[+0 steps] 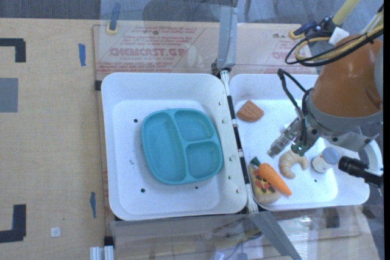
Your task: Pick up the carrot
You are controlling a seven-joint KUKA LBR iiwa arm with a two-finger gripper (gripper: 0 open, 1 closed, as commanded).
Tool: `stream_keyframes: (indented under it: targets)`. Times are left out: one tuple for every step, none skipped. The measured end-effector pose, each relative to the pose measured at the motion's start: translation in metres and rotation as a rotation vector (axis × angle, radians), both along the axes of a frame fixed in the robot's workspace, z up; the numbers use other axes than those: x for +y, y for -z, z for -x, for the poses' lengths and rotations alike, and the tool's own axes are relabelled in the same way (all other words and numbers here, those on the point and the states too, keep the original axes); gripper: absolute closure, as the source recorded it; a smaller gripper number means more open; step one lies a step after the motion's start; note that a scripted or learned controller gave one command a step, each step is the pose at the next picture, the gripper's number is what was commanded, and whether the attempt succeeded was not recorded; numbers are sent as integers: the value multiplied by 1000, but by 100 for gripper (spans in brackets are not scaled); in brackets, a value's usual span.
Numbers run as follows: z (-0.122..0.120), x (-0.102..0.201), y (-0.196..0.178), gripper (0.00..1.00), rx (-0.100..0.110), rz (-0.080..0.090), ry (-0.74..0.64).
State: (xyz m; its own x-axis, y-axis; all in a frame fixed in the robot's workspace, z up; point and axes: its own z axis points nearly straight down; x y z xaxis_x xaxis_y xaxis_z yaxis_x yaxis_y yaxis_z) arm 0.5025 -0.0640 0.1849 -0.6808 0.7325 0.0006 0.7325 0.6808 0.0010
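Orange carrot (272, 178) lies lower right in the right bin (353, 195), near the gripper (286, 142); finger state unclear; approach lower-left, closing across its narrow width.

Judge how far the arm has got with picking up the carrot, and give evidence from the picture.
Done: the gripper has reached into the right bin. In hand: it hangs above the croissant, up and right of the carrot, with nothing seen between its fingers. Left: the carrot lies on the bin floor at the front left corner, so moving over it, grasping and lifting all remain.
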Motion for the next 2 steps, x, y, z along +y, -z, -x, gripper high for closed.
stream_keyframes:
  targets:
    - [23,56,1,100,2,0,109]
    - [3,29,1,100,-1,2,609]
